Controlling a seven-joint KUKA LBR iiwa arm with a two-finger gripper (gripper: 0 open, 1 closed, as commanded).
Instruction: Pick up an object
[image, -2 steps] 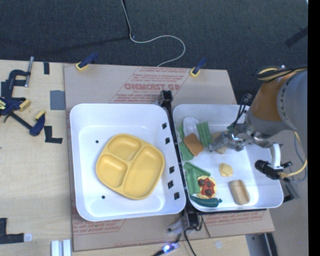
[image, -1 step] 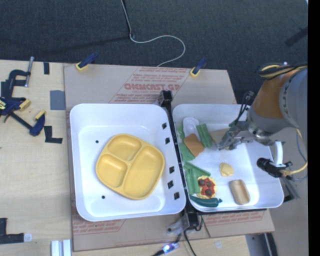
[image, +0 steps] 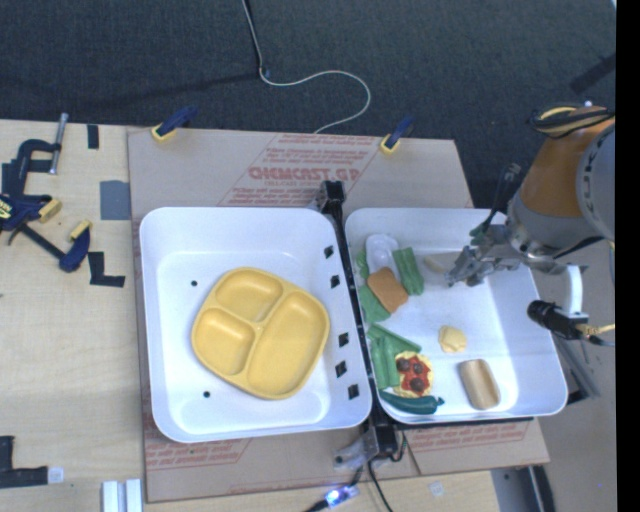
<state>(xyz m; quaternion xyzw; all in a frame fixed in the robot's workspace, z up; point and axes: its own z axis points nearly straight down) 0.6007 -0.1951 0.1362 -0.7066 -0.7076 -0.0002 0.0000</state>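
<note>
My gripper (image: 466, 268) hangs over the right bin (image: 520, 300), near its back right part, pointing down toward bare bin floor with nothing visibly between its fingers. To its left lie a green pod (image: 408, 270), an orange-brown bread piece (image: 388, 291) and a clear pale item (image: 380, 249). Nearer the front are a small yellow piece (image: 453, 339), a tan bread roll (image: 480, 384), a pizza slice with red topping (image: 411, 372) and a dark green pepper (image: 412, 404). More green pieces (image: 371, 305) line the bin's left wall.
The left bin (image: 170, 300) holds a yellow divided plate (image: 260, 331). Black clips sit along the divider between the bins (image: 345, 320). Clamps (image: 40, 215) lie on the bench at far left. A cable (image: 310, 80) runs behind the bins.
</note>
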